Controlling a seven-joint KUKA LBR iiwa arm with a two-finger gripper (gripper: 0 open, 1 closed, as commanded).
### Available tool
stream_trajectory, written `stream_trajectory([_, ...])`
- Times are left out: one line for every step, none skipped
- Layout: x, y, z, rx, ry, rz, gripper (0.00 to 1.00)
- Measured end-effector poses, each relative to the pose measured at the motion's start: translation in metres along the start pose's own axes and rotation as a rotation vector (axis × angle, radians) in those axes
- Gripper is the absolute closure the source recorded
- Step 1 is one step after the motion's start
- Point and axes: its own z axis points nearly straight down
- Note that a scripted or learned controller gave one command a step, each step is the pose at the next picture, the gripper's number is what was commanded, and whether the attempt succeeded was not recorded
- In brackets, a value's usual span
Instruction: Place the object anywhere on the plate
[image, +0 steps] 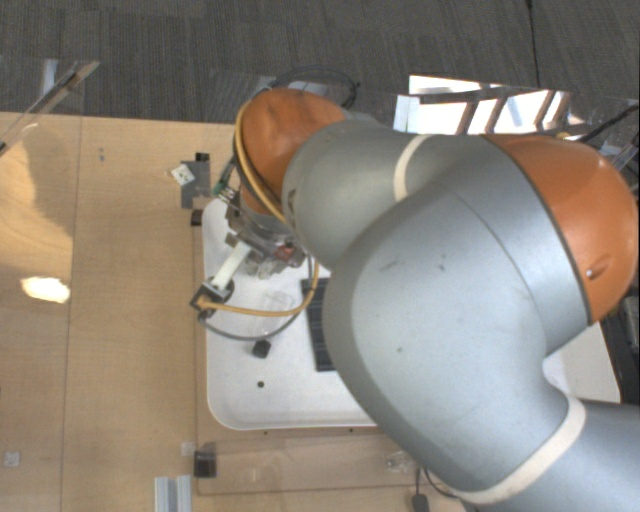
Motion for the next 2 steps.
stream_trajectory([-0.084,-0.02,0.008,0.001,0.001,-0.28,1.0])
stream_trajectory([-0.019,-0.027,-0.124,0.0,0.003,-0.216,1.0])
